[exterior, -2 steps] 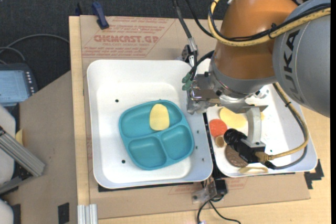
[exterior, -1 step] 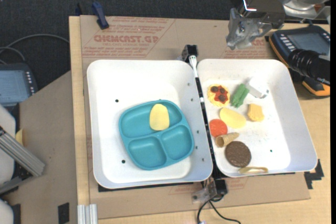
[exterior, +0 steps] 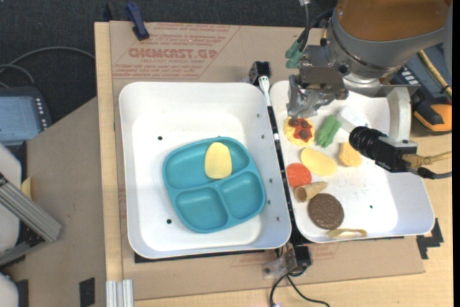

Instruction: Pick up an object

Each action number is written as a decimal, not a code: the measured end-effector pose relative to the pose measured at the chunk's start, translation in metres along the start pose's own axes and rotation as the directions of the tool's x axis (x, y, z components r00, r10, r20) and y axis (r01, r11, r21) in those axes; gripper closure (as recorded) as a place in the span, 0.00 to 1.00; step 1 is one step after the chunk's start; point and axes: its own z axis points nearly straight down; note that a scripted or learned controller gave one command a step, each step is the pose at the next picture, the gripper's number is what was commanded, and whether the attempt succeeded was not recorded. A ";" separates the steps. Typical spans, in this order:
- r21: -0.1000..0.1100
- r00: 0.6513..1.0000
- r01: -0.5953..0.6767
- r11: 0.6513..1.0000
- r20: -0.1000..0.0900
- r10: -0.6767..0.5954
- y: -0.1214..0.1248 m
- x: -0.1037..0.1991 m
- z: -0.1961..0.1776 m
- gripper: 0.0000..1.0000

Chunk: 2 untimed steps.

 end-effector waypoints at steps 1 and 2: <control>-0.006 1.000 -0.001 1.000 -0.002 0.001 0.019 -0.049 0.078 1.00; -0.009 1.000 0.001 1.000 -0.004 -0.001 -0.013 -0.084 0.079 1.00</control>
